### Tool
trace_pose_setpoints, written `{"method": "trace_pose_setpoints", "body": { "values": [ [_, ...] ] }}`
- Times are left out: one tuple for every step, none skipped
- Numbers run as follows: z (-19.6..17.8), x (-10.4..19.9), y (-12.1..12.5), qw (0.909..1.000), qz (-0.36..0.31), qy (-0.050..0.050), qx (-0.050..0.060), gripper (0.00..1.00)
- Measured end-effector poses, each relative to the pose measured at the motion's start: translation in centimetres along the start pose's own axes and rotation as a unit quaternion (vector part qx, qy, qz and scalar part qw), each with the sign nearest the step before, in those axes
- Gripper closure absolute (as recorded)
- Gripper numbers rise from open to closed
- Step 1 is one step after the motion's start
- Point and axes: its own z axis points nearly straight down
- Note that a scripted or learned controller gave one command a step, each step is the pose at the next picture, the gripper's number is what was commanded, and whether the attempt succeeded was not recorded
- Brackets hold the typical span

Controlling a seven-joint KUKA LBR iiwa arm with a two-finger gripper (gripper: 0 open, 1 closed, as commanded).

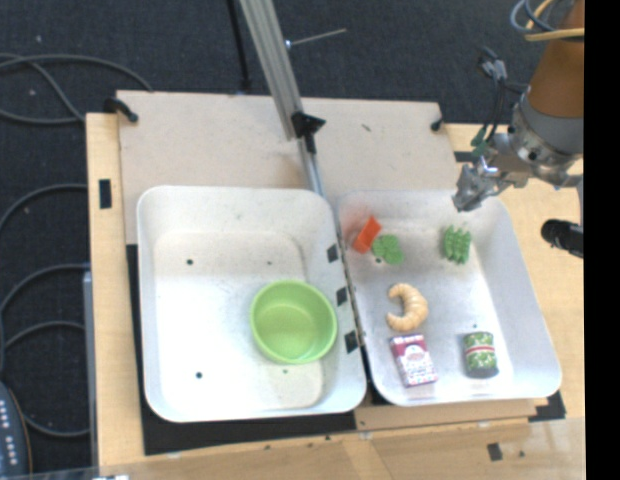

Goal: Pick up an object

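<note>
Up right, the pincer [468, 194], grip state unclear, hangs above the green toy [455, 243].

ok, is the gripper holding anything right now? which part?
Nothing is held. The two-finger gripper hangs over the right white bin's far edge, with no object between its fingers; the green knobbly block lies apart, below it.

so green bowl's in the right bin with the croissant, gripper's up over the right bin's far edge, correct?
Not quite. The green bowl sits in the left bin, not the right one. The croissant is in the right bin, and the gripper is over that bin's far edge, as the camera view shows.
</note>
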Motion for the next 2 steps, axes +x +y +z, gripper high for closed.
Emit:
{"method": "trace_pose_setpoints", "body": {
  "values": [
    [-0.4,5.1,-2.2,1.0000,-0.001,0.001,0.000,1.00],
    [1.3,10.2,-4.4,1.0000,0.000,0.000,0.001,1.00]
  ]
}}
